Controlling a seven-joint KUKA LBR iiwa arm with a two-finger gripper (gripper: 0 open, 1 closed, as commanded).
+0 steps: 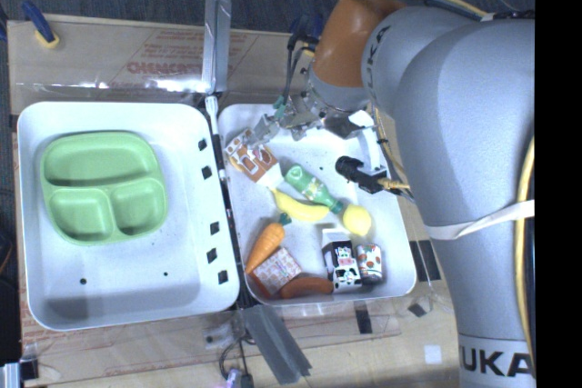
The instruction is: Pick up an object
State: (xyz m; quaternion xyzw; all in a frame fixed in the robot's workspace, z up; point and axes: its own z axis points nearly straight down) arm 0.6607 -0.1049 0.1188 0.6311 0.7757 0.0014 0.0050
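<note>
The tool (265, 128) is reaching down into the far left part of the right bin (400, 223), coming in from the arm (455, 104) on the right, and whether it is parted or closed is something the view is not showing clearly enough to tell. Nothing is visibly sitting in its grip. The nearest thing to it is the small brown and white box (251, 160), lying just beside and slightly nearer the camera than the tool's tip, against the bin's left wall; I judge that to be the likeliest target, so the coming move is turning on a short drop toward the camera and to the left. Further out, the green bottle (306, 184) and the banana (303, 210) are lying with their long axes slanting from upper left to lower right, the lemon (357, 220) at their end, the carrot (266, 244) below. The left bin (36, 286) is carrying a green tray (103, 186), well apart.
</note>
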